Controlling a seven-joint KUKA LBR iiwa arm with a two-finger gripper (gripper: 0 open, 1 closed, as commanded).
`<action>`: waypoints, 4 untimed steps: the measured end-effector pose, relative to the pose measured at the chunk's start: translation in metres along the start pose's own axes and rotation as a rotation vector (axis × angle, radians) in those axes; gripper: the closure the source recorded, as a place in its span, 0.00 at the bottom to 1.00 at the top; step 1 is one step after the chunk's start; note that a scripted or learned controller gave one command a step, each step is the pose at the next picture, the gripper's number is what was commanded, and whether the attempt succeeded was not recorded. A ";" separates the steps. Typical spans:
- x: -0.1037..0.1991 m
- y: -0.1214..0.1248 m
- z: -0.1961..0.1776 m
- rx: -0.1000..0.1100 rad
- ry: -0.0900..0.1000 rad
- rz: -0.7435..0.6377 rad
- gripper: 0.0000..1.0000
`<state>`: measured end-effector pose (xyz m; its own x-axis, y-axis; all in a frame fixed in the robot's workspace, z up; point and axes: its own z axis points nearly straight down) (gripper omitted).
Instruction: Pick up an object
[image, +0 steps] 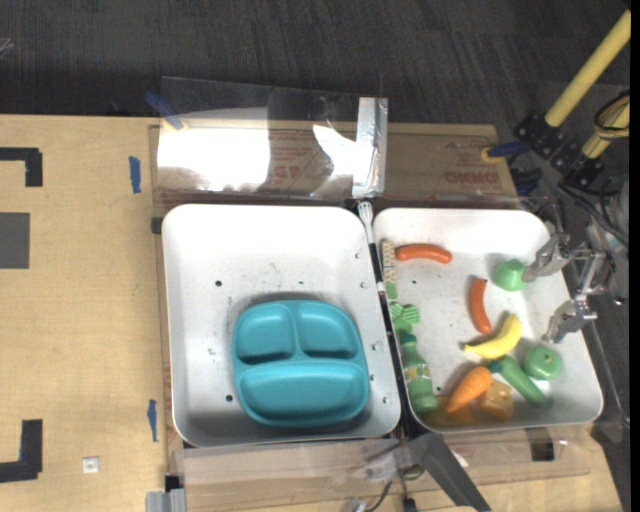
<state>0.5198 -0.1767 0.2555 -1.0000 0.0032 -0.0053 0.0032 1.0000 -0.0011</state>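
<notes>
banana (497, 340), yellow, curved, beside carrot (468, 389)

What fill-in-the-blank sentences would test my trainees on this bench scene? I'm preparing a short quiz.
1. The teal divided tray lies in the ____ bin.
2. The banana is coloured ____.
3. The gripper is at the right bin's ____ edge.
4. The tray has ____ compartments.

Missing words: left; yellow; right; three

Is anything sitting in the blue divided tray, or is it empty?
Empty. All three compartments of the blue tray show bare blue surface; the toy food lies in the right bin instead.
</notes>
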 end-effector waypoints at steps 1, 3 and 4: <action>0.005 -0.005 0.127 -0.004 0.013 0.079 0.00; 0.036 0.079 0.165 0.001 -0.011 0.147 0.00; 0.036 0.083 0.165 0.003 -0.012 0.172 0.00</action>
<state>0.4846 -0.0937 0.0902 -0.9846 0.1741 -0.0180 0.1742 0.9847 -0.0017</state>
